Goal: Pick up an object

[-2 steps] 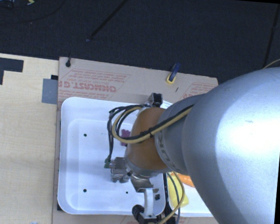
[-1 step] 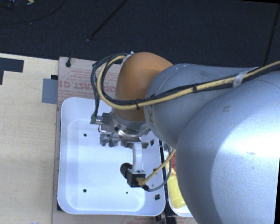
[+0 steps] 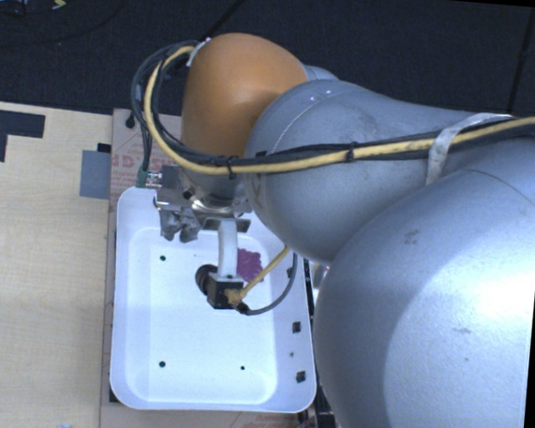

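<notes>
One small purple-pink object (image 3: 251,265), half hidden behind the wrist, lies in the shallow white plastic bin (image 3: 187,365), toward its far right side. It looks light, possibly soft, so a grip across its middle seems safest. The claw (image 3: 179,228) hangs near the bin's far left corner; I cannot tell whether it is apart or together.

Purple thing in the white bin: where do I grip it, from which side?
Probably from straight above, across its exposed right-hand part in the view. The purple thing looks low on the bin floor, away from the walls, so a side approach gains nothing. Its left part is hidden, so the full shape is unclear.
</notes>
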You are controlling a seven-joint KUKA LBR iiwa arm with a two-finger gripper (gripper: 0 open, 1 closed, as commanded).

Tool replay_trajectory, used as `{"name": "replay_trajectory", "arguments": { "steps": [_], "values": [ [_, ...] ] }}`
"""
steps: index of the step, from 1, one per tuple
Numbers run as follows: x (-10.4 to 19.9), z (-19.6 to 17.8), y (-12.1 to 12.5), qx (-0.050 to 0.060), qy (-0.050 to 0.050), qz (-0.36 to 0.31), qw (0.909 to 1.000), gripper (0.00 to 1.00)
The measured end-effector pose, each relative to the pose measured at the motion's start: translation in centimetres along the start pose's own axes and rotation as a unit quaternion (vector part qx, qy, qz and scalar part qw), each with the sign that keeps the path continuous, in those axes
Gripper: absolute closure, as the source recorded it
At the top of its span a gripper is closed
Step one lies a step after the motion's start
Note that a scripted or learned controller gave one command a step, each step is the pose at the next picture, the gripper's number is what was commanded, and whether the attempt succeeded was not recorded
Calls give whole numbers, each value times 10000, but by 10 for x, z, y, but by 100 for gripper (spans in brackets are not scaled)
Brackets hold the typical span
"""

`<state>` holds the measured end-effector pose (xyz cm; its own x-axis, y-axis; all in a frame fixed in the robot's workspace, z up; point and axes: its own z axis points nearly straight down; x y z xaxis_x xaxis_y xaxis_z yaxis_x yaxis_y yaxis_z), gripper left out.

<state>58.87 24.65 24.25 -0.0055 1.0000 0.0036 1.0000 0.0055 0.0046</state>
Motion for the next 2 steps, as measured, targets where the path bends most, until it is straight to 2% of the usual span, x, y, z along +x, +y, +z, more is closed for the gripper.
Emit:
{"name": "replay_trajectory", "arguments": {
  "steps": [1,2],
  "values": [
    [-3,-218,-6,-44,10,14,10000,100],
    [-1,-301,-9,-6,-6,-5,10000,100]
  ]
}}
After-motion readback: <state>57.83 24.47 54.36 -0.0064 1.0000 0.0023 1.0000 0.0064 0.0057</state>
